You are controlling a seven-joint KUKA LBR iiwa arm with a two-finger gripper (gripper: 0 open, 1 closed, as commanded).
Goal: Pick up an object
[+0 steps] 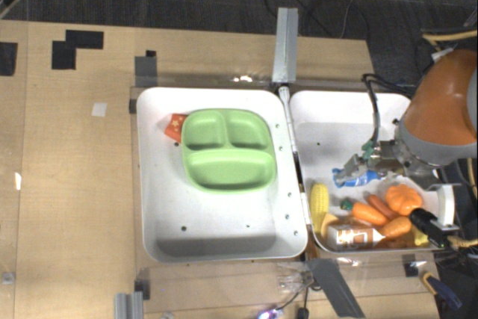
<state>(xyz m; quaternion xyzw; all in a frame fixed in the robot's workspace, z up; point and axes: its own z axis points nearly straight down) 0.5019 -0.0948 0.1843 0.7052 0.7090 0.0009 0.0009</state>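
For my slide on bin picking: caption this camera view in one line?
KUKA arm reaches into the right bin above toy carrots and corn; a green divided plate lies in the left bin.

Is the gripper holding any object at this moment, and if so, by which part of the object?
It cannot be told. The gripper is low in the right bin, just above a blue and white object, but the view is too small to show a hold.

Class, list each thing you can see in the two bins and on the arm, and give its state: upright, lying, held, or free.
Green divided plate: lying flat, open side up, left bin.
Red packet: partly under the plate's edge.
Corn cob: lying in right bin.
Carrot: lying, free.
Brown bottle: on its side.
Claw: low in right bin, grip unclear.
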